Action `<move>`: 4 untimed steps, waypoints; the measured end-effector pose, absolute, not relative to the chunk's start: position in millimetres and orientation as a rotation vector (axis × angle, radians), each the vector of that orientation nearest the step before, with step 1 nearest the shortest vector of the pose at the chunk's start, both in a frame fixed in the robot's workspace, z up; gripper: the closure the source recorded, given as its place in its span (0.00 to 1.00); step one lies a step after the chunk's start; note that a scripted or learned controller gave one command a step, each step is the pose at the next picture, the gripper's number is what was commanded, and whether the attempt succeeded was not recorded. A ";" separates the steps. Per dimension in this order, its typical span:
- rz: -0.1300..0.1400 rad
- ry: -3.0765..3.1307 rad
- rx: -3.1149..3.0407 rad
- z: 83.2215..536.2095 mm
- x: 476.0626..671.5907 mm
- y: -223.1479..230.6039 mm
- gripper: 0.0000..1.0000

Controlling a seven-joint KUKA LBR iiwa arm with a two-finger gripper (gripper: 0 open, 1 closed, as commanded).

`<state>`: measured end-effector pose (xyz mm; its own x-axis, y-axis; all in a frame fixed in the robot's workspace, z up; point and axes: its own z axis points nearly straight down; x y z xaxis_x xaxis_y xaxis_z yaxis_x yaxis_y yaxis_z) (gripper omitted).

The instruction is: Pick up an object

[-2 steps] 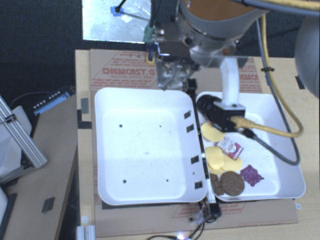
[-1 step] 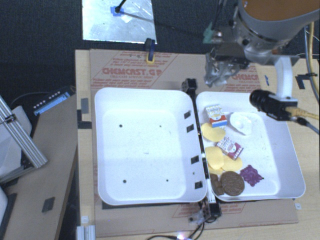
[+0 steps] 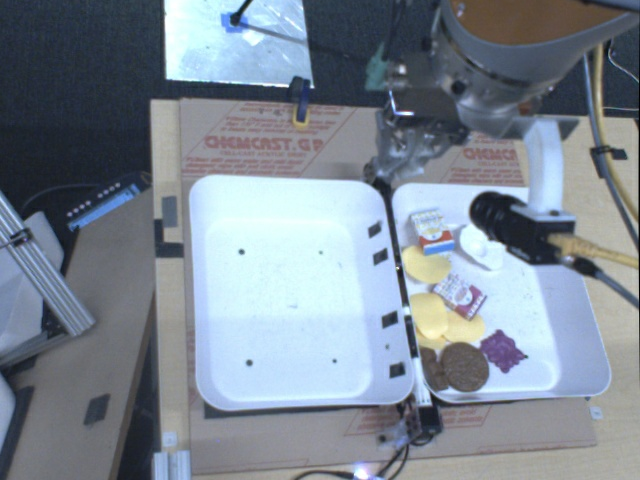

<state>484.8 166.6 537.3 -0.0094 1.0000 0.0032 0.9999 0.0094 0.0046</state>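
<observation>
Two shallow white plastic bins side by side: left-hand bin (image 3: pixel 290 288), right-hand bin (image 3: pixel 560 318). Lying inside the right-hand bin: small red-and-white carton (image 3: pixel 428 226), pale yellow flat discs (image 3: pixel 430 313), round brown cookies (image 3: pixel 465 365), crumpled purple piece (image 3: pixel 503 350). Grey two-finger gripper (image 3: pixel 392 168) poised above the right-hand bin's far left corner; opening and hold impossible to tell.

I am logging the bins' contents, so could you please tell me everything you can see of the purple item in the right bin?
The purple item is small, lumpy and ragged-edged; it looks like soft plastic, though I cannot be sure. It lies flat on the floor of the right bin, toward its near edge, just right of a brown disc whose rim it seems to touch. Nothing lies on it.
</observation>
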 end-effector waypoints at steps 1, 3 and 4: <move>0.005 2.230 2.213 535.1 486.1 212.2 1.00; 0.001 2.229 2.216 535.5 509.6 232.1 1.00; -0.022 2.227 2.224 299.6 484.2 233.8 1.00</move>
